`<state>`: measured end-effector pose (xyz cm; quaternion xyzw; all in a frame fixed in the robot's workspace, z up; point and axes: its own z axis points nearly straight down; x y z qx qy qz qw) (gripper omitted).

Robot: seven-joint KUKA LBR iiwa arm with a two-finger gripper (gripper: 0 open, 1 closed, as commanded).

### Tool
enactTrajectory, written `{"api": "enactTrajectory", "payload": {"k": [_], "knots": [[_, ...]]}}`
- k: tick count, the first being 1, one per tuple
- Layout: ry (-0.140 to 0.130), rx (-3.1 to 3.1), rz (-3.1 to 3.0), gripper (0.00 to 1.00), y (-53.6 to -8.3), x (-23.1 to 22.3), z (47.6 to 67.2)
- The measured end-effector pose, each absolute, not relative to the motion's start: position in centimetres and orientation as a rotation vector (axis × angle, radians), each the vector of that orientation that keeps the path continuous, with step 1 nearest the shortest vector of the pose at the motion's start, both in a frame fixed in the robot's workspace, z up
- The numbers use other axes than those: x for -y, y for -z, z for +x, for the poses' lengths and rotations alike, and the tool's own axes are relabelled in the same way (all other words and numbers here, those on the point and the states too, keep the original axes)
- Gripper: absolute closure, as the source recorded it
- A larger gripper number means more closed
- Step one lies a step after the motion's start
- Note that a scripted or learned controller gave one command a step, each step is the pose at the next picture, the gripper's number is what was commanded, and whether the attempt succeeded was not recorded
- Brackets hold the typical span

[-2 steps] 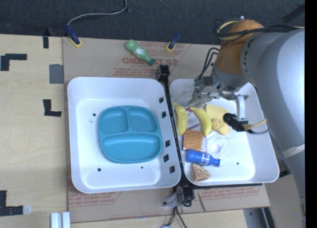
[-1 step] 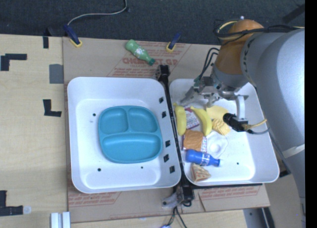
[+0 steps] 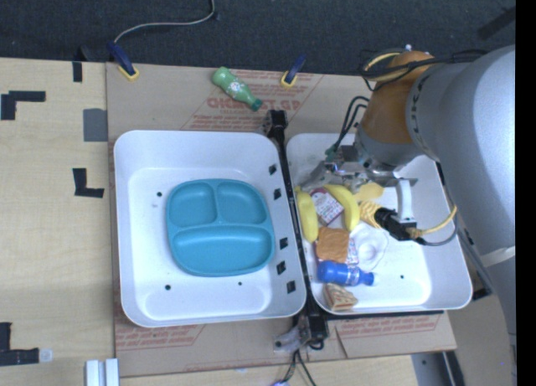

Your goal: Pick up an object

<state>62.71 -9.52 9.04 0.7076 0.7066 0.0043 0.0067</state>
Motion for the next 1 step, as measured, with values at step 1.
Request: {"api": "enactTrajectory", "payload": {"k": [1], "knots": [[-0.018,-2.213,2.214,1.00,-10.13,9.38,62.80]]}}
